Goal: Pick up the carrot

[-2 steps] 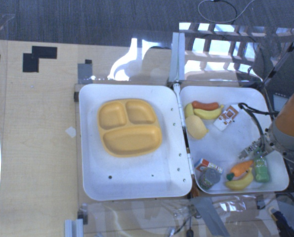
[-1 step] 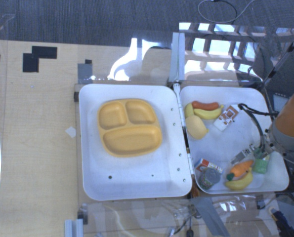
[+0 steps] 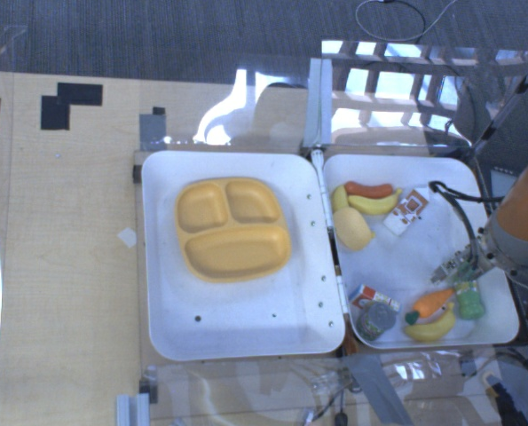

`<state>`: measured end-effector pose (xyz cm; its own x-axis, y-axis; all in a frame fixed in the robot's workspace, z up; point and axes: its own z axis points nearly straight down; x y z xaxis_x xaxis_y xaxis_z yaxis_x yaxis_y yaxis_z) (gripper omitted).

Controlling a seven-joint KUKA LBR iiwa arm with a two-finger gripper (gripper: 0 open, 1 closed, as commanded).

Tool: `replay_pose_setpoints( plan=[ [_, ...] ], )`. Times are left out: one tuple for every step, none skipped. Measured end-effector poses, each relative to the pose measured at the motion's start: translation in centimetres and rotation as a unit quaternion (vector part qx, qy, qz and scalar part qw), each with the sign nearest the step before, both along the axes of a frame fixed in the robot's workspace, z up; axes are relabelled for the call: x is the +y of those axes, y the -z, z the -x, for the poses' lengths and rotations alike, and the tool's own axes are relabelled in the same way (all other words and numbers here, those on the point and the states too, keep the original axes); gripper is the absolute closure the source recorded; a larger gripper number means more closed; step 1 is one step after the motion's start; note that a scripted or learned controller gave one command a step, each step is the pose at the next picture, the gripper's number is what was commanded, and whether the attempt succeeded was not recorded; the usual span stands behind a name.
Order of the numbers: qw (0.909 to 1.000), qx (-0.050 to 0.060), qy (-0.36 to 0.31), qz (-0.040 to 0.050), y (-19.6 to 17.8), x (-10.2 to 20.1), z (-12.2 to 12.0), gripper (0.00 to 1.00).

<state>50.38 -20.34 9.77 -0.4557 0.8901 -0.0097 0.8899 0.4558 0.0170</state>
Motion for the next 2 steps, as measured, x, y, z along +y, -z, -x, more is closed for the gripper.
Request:
replay_pose_setpoints(
  plan=[
    [0.9999,0.005,-0.01,0.0015,0.69,2.39,-1.46,1.0],
    [0.9999,0.004,-0.01,0.0016,0.69,2.39,-1.51,0.0]
  ],
)
